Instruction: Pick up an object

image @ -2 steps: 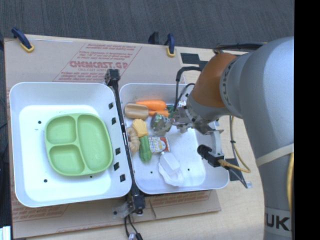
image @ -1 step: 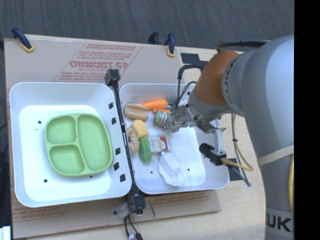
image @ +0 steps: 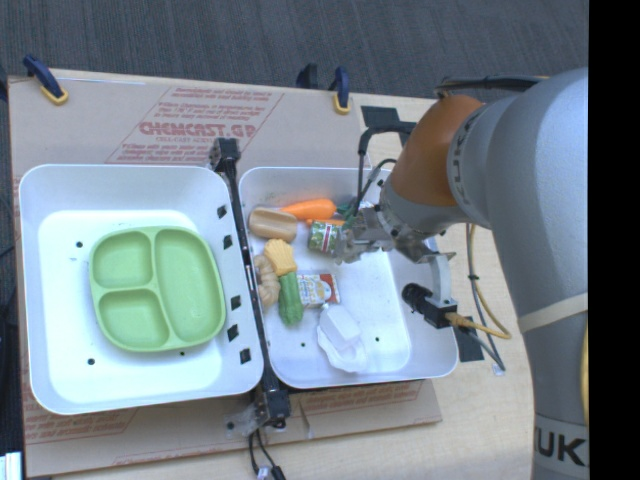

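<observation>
The gripper (image: pixel 345 240) touches a small round can (image: pixel 325 237), maybe pinching it; that part is unclear.

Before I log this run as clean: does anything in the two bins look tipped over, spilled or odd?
Nothing looks spilled or broken. The small green-labelled can lies on its side by the gripper in the right white bin, among loosely piled toy foods. The green divided plate sits flat in the left white bin.
</observation>
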